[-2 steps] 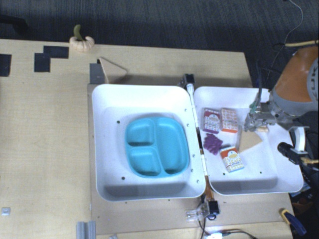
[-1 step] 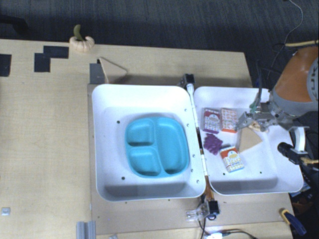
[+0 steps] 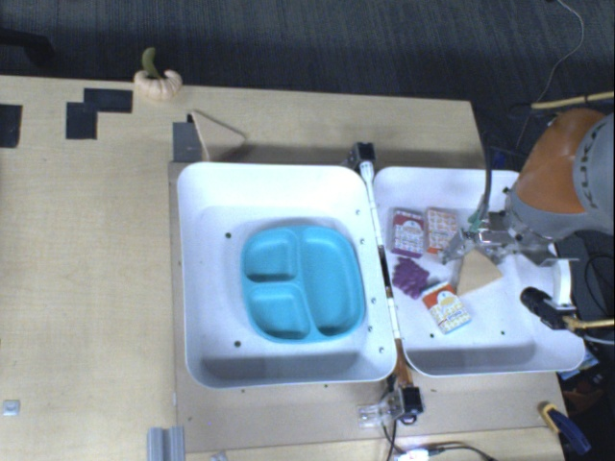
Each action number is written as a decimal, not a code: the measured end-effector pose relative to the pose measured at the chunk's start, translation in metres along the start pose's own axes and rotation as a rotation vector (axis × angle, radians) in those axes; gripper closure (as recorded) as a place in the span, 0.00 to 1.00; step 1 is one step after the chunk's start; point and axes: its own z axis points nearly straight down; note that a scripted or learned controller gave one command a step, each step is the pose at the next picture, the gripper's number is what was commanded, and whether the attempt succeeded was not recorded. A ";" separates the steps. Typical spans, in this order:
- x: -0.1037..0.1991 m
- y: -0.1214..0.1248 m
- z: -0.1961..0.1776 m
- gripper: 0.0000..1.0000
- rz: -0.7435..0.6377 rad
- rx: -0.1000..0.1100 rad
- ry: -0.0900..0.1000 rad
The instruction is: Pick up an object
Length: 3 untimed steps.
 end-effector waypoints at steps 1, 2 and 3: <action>0.000 0.002 -0.012 1.00 -0.001 -0.006 -0.001; 0.046 0.011 -0.122 1.00 -0.004 -0.001 0.001; 0.104 -0.058 -0.149 1.00 -0.004 0.002 0.002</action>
